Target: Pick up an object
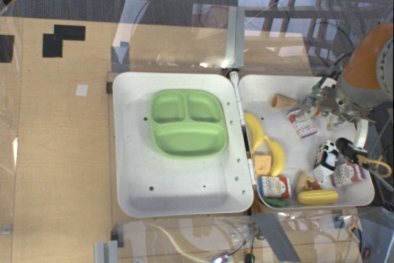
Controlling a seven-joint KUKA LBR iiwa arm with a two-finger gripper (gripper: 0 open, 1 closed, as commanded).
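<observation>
Tool (315,101) (over right bin (367,200))

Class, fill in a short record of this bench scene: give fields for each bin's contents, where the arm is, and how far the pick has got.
left bin: green divided plate
right bin: banana, cheese-like wedge, cone, yellow lemon-like piece, small cartons, cow-patterned toy
arm: reaches in from the right, above the right bin's far right part
gripper: near a small packet
pick: no object seen lifted
</observation>
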